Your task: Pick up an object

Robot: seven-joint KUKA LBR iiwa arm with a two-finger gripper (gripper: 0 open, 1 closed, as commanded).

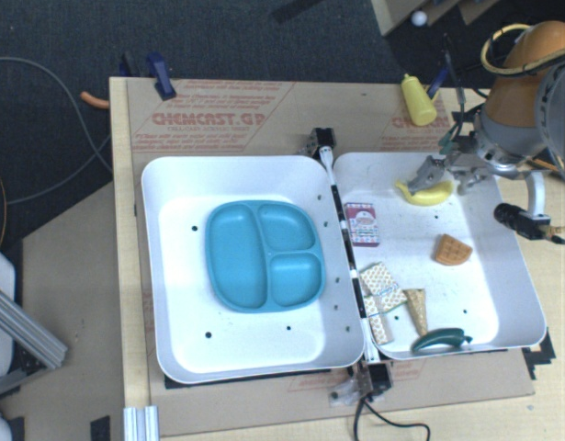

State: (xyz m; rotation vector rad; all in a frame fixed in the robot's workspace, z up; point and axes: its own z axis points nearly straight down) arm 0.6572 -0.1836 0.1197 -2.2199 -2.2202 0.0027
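Tool [445,169] hangs at the far end of the right bin [502,283], its fingers spread either side of a yellow banana [426,192] without closing on it. Banana lies just beneath and left of it. Nearer along the bin: a brown biscuit [452,251], a red packet [361,224], patterned wrappers [381,290], a green ring [441,341]. Further left, the other bin [172,274] holds a blue tray [264,254]. Counter [227,118] is brown board; dark carpet [62,26] lies beyond.

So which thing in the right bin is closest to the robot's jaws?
The yellow banana, at the bin's far end, right beside the gripper. The brown waffle, red packet and teal clip lie farther away.
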